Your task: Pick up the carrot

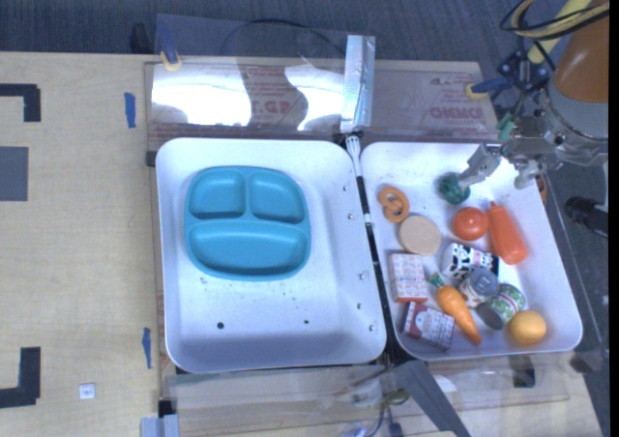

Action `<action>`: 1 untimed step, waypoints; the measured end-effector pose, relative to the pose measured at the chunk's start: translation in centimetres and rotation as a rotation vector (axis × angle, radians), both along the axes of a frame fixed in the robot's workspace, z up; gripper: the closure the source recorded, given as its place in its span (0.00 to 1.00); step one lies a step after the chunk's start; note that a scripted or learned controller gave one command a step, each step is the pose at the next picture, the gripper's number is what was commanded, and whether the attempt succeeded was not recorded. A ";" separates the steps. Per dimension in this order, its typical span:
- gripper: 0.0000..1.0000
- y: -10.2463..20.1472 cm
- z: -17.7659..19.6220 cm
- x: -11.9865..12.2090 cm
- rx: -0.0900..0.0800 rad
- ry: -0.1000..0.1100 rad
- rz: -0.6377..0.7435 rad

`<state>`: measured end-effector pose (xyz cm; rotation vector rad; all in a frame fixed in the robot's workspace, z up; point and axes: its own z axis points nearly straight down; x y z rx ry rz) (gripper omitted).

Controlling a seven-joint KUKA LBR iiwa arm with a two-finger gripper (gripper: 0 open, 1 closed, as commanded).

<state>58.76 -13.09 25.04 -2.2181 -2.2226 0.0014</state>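
My pincer point(501, 162) hangs at the upper right of the frame, over the far corner of the right-hand bin point(566, 305), with its two pale fingers spread apart and nothing between them. Just beside the left finger lies a small dark green piece point(452, 188), which is not what I am after.

The carrot point(456, 310) is well away from me, toward the lower right of the frame: an orange taper with a green tuft at its upper-left end, lying at a slant in the nearer half of the same bin. It is crowded. A red and white packet point(429, 325) lies just beside it on the left, a black and white spotted thing point(471, 260) sits above it, and a round tin point(502, 307) is close on its right. A tomato point(470, 222) and a longer orange-red piece point(506, 233) lie between me and it; that second one I judge easy to mistake for the carrot.

The left-hand bin point(193, 329) carries a blue divided tray point(248, 221).

So I judge the task barely begun: no grasp made, the carrot at rest among its neighbours. Left to do are the reach toward the lower part of the frame, the descent, lining the fingers across the carrot's slanted body, the closing, and the lift.
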 end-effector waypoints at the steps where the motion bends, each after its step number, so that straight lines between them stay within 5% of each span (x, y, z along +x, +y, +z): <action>1: 0.00 -6.3 -5.7 -3.8 -0.001 0.005 0.025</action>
